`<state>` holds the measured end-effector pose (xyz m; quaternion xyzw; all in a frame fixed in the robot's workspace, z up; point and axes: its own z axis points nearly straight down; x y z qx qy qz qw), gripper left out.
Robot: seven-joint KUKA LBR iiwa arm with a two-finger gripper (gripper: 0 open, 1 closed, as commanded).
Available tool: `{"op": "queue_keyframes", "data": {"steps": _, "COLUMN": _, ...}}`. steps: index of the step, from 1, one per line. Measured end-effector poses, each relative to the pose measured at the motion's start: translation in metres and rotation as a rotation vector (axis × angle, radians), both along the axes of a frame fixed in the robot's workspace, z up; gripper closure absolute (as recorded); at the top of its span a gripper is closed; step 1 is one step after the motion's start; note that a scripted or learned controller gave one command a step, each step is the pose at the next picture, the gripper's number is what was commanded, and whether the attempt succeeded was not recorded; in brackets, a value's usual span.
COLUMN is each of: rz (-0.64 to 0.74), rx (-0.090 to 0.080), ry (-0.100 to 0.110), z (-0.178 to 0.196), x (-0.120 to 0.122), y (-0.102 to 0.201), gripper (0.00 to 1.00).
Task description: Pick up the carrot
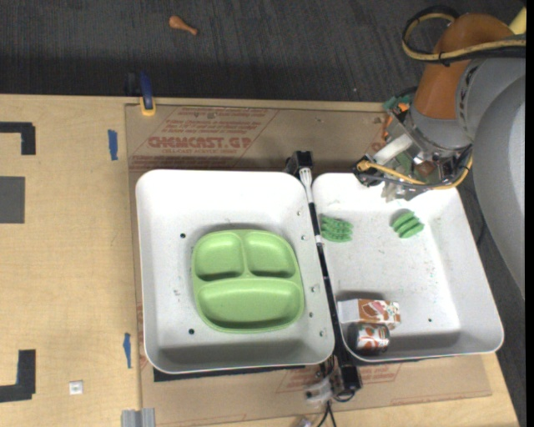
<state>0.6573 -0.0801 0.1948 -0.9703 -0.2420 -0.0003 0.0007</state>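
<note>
1 small orange carrot lies on the dark floor beyond the bench's far edge. The left bin holds 1 green divided plate, with bare margins along its walls. The right bin holds 2 green ridged pieces, 1 carton and 1 can, its middle open. The gripper hangs at this bin's far rim; whether its jaws are apart or together cannot be told.

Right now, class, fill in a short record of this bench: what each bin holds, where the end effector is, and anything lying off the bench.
left bin: green divided plate
right bin: ridged green piece by the divider, second green piece, carton in the near corner
end effector: over the right bin's far edge
off bench: small orange object, possibly the carrot, on dark floor
</note>
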Motion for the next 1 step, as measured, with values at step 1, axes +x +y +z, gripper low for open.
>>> {"op": "queue_keyframes", "data": {"steps": 1, "rz": 0.001, "rx": 0.001, "ry": -0.001, "z": 0.0101, "x": 0.0005, "y": 0.0003, "gripper": 1.0}}
